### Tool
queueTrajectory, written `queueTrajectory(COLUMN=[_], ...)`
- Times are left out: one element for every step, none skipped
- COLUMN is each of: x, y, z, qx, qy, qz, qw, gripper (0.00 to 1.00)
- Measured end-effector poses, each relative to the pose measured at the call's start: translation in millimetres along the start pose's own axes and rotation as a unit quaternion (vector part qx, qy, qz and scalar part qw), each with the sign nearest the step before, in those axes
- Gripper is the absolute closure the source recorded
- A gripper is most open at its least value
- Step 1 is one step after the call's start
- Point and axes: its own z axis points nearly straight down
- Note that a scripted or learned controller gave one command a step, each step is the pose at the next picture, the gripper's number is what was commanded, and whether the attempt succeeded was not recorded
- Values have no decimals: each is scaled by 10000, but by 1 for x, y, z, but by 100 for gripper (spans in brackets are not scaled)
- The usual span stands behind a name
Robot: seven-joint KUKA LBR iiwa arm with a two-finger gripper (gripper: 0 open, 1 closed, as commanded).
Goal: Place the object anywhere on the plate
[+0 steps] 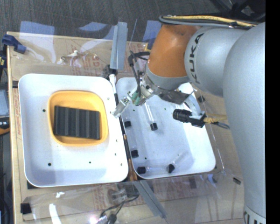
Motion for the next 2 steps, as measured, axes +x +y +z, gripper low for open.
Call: queueTrajectory(x=[39,60], y=[43,62], z=[11,2], qx=[-5,-1], qy=[-2,0], qz=[-1681,-2327], qw=[9858,9725], gripper=[0,0])
